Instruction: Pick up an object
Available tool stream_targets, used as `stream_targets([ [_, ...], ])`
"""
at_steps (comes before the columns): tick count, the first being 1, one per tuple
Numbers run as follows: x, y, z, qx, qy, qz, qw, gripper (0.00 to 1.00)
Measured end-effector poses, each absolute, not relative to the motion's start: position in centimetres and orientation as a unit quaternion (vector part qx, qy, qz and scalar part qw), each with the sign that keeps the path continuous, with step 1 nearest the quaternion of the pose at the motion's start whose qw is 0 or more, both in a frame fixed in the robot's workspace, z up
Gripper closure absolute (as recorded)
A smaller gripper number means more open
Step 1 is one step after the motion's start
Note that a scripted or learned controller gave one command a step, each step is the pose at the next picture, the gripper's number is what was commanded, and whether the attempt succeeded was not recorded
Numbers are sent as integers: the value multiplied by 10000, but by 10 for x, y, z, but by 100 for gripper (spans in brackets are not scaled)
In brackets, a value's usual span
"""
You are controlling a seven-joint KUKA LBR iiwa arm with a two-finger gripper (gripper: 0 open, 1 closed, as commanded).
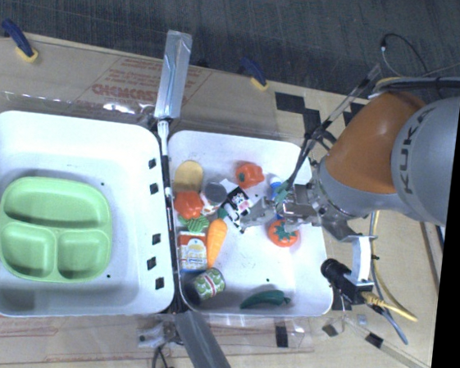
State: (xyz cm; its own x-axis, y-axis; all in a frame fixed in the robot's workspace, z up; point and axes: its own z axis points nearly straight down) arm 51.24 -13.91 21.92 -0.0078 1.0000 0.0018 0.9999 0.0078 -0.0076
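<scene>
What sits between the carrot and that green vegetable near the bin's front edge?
In the camera view, only bare white bin floor lies between the carrot and the dark green vegetable. The can sits off to the side.

This is a robotics lab bench rather than a home: two white bins (79, 133) sit clamped side by side on a wooden bench (412, 323) over dark carpet (151, 5), with toy food (216, 239) in the right bin, loose cables (407, 75) at far right, and an industrial arm (406, 158).

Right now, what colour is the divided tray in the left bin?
Light green: the divided tray shows clearly in the camera view, lying in the left bin.
</scene>
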Motion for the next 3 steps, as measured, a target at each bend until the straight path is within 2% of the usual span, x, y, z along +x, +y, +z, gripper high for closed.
stream_targets([
  [1, 527, -154, 160, -7902, -6128, 31, 44, 0],
  [2, 520, -109, 95, -7295, -6840, -9, -24, 0],
  [3, 547, -105, 95, -7506, -6608, -1, -11, 0],
])
